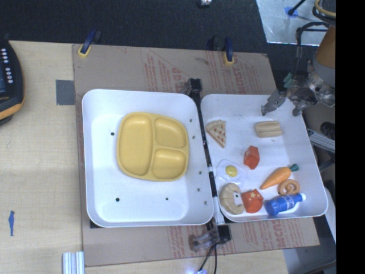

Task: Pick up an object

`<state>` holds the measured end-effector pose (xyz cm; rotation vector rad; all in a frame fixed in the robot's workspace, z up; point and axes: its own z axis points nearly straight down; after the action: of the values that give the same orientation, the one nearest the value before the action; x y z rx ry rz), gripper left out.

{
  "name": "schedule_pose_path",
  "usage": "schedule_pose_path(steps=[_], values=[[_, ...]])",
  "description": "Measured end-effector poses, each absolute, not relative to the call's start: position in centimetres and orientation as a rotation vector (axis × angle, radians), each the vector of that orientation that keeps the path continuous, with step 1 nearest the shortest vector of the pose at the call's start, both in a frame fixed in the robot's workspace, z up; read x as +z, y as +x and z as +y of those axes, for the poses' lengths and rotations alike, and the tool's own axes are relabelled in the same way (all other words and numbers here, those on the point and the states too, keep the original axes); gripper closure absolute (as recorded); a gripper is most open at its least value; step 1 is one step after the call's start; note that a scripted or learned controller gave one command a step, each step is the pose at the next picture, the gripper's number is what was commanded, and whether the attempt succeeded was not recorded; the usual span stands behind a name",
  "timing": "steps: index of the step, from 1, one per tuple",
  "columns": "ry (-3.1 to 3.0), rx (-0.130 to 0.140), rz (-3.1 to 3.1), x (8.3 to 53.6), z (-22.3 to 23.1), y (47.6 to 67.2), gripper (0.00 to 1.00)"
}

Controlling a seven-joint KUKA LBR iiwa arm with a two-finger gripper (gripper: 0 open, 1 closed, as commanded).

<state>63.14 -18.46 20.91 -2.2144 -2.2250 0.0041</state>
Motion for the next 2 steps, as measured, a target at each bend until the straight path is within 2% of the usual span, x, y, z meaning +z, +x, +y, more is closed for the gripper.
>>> schedule_pose_path(steps=[1, 2], values=[[-2.206, 0.014, -2.214, 8.5, -15.0, 56.1, 0.0], [-2.216, 0.006, -2.224, 10.2, -15.4, 56.6, 1.0]])
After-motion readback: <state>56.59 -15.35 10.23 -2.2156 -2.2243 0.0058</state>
